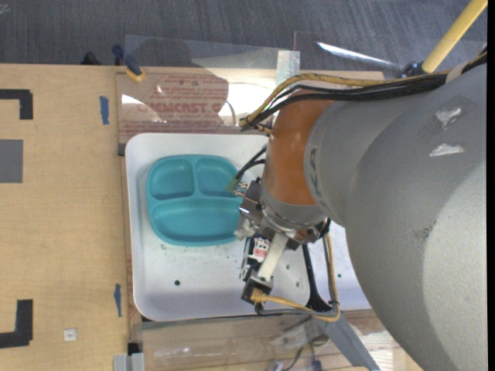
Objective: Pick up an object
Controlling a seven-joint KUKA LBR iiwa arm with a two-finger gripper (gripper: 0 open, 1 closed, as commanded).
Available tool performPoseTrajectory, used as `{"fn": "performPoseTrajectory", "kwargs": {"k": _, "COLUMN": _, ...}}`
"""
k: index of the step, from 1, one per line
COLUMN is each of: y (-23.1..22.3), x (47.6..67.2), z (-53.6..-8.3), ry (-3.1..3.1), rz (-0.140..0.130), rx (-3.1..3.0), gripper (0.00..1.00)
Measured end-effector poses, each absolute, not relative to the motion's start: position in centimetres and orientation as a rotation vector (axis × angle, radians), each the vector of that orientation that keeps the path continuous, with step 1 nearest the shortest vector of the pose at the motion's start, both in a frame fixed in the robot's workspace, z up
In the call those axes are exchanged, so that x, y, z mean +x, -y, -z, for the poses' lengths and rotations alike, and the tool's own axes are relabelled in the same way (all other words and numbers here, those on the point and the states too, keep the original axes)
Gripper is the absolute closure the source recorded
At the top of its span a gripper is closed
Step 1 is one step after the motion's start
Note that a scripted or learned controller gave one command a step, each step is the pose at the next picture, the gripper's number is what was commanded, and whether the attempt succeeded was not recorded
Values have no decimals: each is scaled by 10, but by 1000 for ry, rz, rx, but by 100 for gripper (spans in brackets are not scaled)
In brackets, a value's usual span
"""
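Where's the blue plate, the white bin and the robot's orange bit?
blue plate (192, 219): camera view, its large compartment.
white bin (193, 296): camera view, bare floor below the plate.
orange band (288, 165): camera view, its middle.

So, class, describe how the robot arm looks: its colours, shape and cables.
The arm is thick, rounded and grey, with a glossy orange band above the wrist. Black and yellow cables run bundled along it toward the band.

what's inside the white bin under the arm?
A teal divided plate and small dark specks on the white bin floor. The arm covers its right side.
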State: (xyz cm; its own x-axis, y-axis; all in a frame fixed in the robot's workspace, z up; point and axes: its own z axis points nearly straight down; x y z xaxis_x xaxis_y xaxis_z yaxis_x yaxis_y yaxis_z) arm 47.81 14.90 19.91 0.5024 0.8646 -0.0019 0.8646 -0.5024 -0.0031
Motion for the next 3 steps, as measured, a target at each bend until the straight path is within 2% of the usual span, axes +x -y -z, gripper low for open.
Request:
{"fn": "performPoseTrajectory", "kwargs": {"k": 1, "y": -226, "x": 478, "z": -221, "ry": 919, "rz": -2, "rx": -3003, "gripper": 100}}
{"fn": "performPoseTrajectory", "kwargs": {"k": 2, "y": -225, "x": 479, "z": -98, "ry": 454, "rz": -1, "rx": -3107, "gripper": 100}}
{"fn": "performPoseTrajectory", "kwargs": {"k": 3, "y": -226, "x": 480, "z": -188, "ry": 315, "rz": 8, "rx": -3122, "gripper": 100}}
